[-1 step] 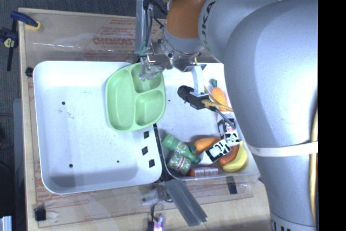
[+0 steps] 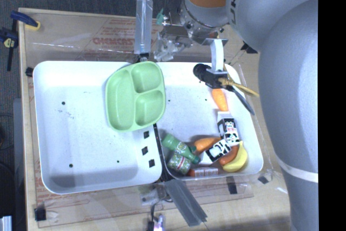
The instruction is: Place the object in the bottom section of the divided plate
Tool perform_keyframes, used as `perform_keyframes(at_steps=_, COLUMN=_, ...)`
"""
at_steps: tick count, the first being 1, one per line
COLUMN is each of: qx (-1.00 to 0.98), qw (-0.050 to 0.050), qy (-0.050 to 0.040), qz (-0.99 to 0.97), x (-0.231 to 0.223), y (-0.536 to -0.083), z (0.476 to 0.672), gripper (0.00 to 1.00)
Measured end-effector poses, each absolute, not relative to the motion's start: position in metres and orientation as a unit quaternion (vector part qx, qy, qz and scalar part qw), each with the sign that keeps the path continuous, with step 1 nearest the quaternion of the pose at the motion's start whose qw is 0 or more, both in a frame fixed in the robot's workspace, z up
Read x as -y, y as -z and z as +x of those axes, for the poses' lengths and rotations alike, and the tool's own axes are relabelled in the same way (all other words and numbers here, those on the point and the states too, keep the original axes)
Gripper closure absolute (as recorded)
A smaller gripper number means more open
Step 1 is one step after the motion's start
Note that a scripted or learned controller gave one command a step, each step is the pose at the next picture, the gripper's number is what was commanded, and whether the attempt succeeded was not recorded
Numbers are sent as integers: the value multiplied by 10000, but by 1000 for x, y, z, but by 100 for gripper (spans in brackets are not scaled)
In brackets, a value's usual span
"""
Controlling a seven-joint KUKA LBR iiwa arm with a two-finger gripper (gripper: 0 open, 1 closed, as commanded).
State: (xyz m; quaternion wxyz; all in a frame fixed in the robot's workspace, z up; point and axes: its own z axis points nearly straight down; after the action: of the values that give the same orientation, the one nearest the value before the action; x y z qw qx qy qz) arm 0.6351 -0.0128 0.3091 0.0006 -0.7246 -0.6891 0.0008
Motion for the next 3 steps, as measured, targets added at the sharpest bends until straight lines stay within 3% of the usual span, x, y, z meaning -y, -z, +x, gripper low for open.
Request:
perform_keyframes(at_steps=1, qx=7790, qw=-3, qy=1, qz=-6270, x=-14, y=-311, z=647, gripper=100)
perform_keyframes(at_steps=2, qx=8826, qw=13, qy=-14, qz=-4701, x=-49, y=-191, z=593, gripper=100)
perform_keyframes(at_steps=3, qx=8695, qw=12, qy=-11, qz=-4940, x=-75, y=-191, z=559, gripper=100)
